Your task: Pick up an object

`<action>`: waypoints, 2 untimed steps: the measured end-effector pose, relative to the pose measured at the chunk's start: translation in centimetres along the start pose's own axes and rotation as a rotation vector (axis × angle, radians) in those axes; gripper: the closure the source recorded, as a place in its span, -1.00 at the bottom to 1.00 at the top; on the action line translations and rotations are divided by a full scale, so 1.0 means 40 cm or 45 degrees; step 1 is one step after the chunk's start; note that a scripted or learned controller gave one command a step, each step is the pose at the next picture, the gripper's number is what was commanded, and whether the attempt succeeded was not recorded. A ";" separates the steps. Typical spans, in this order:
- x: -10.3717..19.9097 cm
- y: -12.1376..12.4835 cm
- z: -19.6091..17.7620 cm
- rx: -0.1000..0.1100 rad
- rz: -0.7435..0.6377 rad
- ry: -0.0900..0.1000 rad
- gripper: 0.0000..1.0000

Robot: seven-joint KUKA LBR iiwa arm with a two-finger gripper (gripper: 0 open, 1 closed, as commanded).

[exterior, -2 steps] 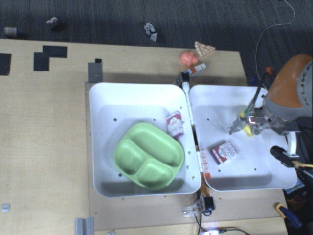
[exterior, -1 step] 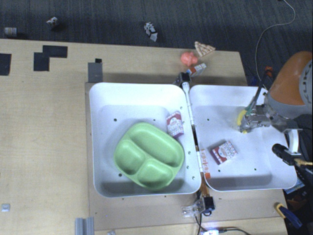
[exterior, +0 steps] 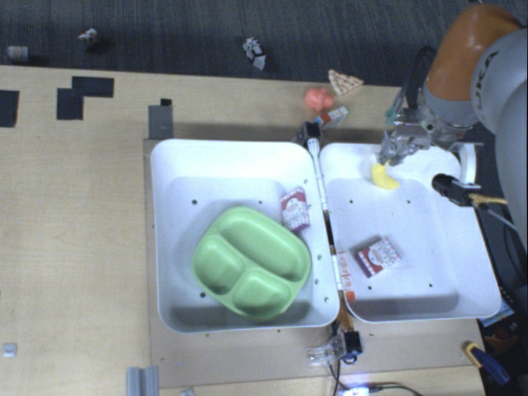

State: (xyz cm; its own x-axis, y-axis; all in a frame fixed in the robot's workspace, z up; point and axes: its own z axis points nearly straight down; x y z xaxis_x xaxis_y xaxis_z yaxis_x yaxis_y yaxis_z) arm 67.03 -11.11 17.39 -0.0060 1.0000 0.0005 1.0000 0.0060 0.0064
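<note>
**Hidden, cropped and unreadable**

The arm (exterior: 483, 64) runs off the right edge, so its upper links are cut off. The gripper (exterior: 394, 153) is too small to tell how its fingers stand, and it covers the top of the yellow object (exterior: 384, 177) just beneath it. Below the gripper, the red-and-white packet (exterior: 378, 256) carries unreadable print. Far beyond the gripper, floor specks (exterior: 254, 52) are unidentifiable.

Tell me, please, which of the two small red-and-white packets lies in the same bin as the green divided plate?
The packet in the left bin, lying just beyond the green divided plate near the divider. The other packet lies in the right bin.
</note>
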 end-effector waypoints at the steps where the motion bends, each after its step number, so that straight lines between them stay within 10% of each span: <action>1: -0.003 -0.002 0.001 0.002 0.000 -0.001 -1.00; 2: 0.023 -0.097 0.219 0.001 0.004 -0.001 -1.00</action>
State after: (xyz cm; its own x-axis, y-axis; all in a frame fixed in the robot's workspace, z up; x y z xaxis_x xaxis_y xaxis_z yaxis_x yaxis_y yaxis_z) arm 63.21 -10.20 8.59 -0.0025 1.0000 -0.0004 1.0000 0.0025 0.0057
